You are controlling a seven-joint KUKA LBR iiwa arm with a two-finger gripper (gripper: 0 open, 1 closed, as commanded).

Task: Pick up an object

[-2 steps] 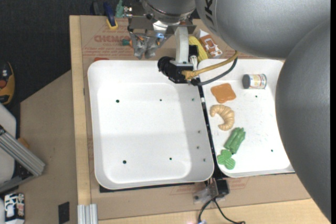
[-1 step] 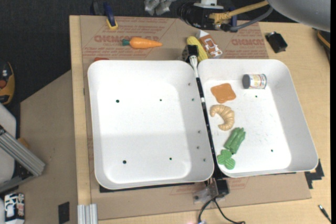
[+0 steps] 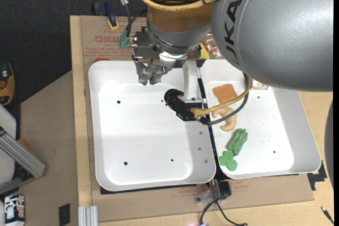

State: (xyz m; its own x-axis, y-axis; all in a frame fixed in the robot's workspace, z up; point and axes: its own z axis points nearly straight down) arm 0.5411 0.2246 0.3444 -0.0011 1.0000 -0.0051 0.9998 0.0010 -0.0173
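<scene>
My gripper (image 3: 150, 80) hangs over the back part of the left bin (image 3: 137, 166), close to its far wall, with bare white floor beneath it. In the right bin (image 3: 286, 156) lie a flat orange-tan square (image 3: 225, 92), a curled tan piece (image 3: 229, 123) and a green toy (image 3: 234, 148) near the divider. All three are to the right of my gripper and apart from it. The arm's big grey and orange body covers the back of the right bin.
A brown-and-white item (image 3: 213, 48) peeks out from behind the wrist at the right bin's far edge. The bins rest on a cardboard sheet (image 3: 87, 61). A blue and yellow clamp (image 3: 110, 14) sits at its far edge.
</scene>
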